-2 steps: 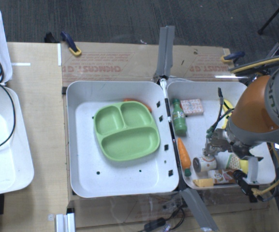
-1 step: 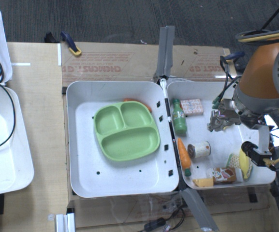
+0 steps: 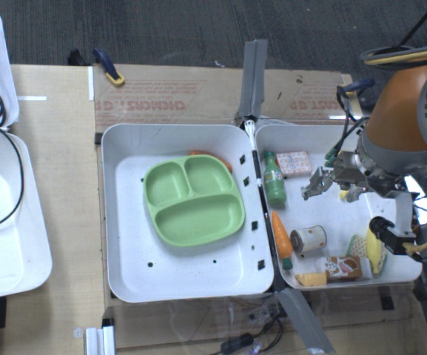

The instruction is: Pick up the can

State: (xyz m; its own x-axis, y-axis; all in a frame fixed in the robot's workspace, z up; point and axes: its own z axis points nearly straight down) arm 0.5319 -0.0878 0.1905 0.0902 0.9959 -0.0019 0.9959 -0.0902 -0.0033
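The can (image 3: 308, 239) is small and silver with a pale label. It lies on its side in the front part of the right bin (image 3: 331, 143), just right of a carrot. My gripper (image 3: 335, 186) hangs over the middle of that bin, behind and to the right of the can and apart from it. It is open, and nothing sits between its fingers. The grey arm with its orange band (image 3: 402, 109) reaches in from the right.
The right bin also holds a green bottle (image 3: 274, 179), a pink box (image 3: 293, 163), the carrot (image 3: 280, 234), a cheese wedge (image 3: 311, 278), a small carton (image 3: 343, 268) and a banana (image 3: 375, 248). A green divided plate (image 3: 194, 200) lies in the left bin (image 3: 124, 272).
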